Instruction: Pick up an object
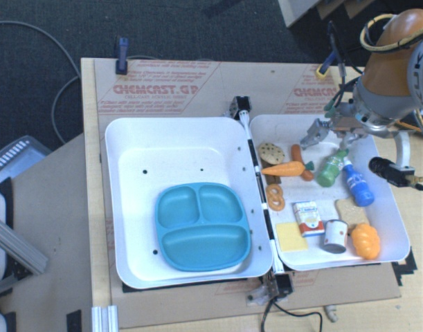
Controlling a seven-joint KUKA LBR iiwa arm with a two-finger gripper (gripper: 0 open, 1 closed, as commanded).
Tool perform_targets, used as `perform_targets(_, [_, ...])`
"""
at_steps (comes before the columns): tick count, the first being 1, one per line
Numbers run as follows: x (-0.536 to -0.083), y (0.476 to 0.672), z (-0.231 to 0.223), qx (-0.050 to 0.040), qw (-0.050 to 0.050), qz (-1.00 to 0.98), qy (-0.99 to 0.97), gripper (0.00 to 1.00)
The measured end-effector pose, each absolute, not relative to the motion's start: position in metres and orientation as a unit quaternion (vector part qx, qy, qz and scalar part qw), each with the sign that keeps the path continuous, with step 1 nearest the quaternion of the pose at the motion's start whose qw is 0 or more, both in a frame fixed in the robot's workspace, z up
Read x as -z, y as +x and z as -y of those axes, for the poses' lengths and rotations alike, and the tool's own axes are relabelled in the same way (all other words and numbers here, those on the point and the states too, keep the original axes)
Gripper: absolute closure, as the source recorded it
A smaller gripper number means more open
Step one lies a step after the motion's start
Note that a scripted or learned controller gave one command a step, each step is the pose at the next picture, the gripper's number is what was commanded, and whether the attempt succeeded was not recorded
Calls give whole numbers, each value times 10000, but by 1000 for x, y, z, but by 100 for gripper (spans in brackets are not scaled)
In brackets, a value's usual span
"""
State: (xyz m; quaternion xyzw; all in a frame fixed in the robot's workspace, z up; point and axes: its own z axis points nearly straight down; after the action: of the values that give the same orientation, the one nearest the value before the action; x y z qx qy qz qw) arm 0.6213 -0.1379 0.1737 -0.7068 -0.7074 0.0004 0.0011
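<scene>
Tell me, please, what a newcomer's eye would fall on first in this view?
Probably the blue divided plate lying alone in the left bin. Next, the right bin with its clutter of toy food: a carrot, a green bottle, a blue bottle and an orange pumpkin-like piece. The arm's tool hovers over that bin's far end.

The arm (398,54) is cut off by the right edge, so its upper part is out of sight. The small carton (309,218) in the right bin (398,216) has a label too small to read. The can (335,236) beside it partly covers a flat tan piece (354,214) just behind it.
</scene>
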Motion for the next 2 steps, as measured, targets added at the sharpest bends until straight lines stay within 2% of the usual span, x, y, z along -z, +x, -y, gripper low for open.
perform_targets(1, [-84,632,138,-4,9,7073,-7070,0])
perform_targets(2, [-95,633,138,5,-5,7073,-7069,100])
